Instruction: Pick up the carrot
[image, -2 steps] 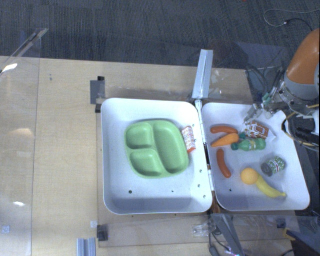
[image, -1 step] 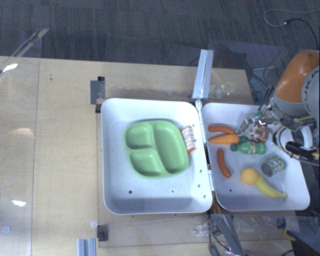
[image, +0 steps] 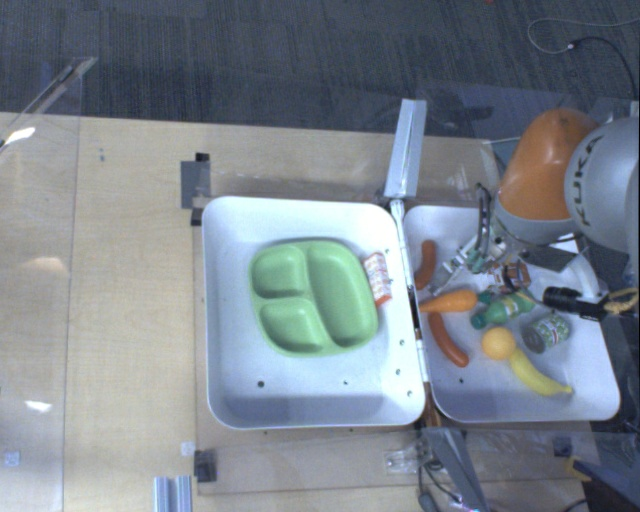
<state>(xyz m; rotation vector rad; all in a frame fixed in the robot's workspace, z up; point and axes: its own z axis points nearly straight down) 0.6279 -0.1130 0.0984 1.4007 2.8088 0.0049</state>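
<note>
One carrot lies in the right bin, near its left wall, pointing left and right with the thicker end to the right. A sausage sits just beyond it on the far side and another sausage just on the near side; a green bottle crowds its right end. The gripper hovers just beyond the carrot, on its far right; how wide it stands I cannot tell. By its look the carrot is a light, stiff plastic toy, smooth and likely to slip. Its thicker middle looks like the best place to grip, across the narrow width, clear of both sausages.
</note>
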